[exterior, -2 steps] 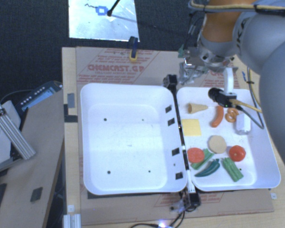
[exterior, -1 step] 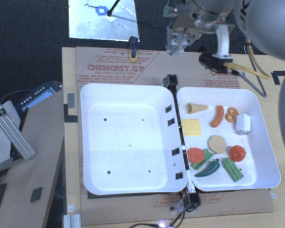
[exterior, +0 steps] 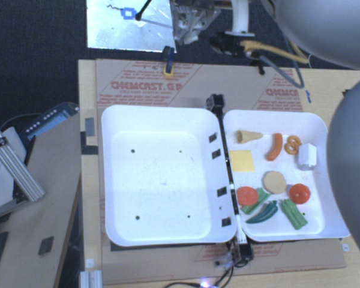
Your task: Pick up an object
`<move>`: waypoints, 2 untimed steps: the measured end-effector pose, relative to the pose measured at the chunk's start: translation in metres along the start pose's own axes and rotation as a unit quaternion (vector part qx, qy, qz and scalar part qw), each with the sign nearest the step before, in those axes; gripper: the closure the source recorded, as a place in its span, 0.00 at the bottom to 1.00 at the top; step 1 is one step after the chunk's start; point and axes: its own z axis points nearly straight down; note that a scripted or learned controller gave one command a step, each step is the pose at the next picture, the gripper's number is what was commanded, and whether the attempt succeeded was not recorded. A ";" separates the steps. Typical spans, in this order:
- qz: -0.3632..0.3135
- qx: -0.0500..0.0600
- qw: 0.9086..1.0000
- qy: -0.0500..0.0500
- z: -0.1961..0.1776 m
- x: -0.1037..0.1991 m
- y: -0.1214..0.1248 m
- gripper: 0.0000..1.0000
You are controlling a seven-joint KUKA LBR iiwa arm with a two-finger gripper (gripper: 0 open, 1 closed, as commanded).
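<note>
The right white bin (exterior: 321,128) holds several toy foods: a tan cone (exterior: 249,137), an orange sausage (exterior: 274,147), a pretzel (exterior: 293,144), a white block (exterior: 307,155), a yellow cheese square (exterior: 242,161), a beige round piece (exterior: 275,182), a tomato slice (exterior: 247,195), a red tomato (exterior: 299,193), a dark green pepper (exterior: 262,213) and a green stalk (exterior: 293,214). My gripper (exterior: 188,30) hangs high beyond the far edge of the bench, well away from both bins, with nothing seen in it.
The left white bin (exterior: 162,173) sits beside the right one, joined by a black clip strip (exterior: 219,155). A blue and yellow clamp (exterior: 168,62) stands on the cardboard (exterior: 144,83) behind it. The grey arm body (exterior: 351,179) overhangs the right bin's right side.
</note>
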 end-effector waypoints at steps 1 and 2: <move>0.003 0.001 1.000 -0.001 -0.066 0.038 0.001 1.00; 0.009 0.005 1.000 -0.003 -0.064 -0.034 -0.042 1.00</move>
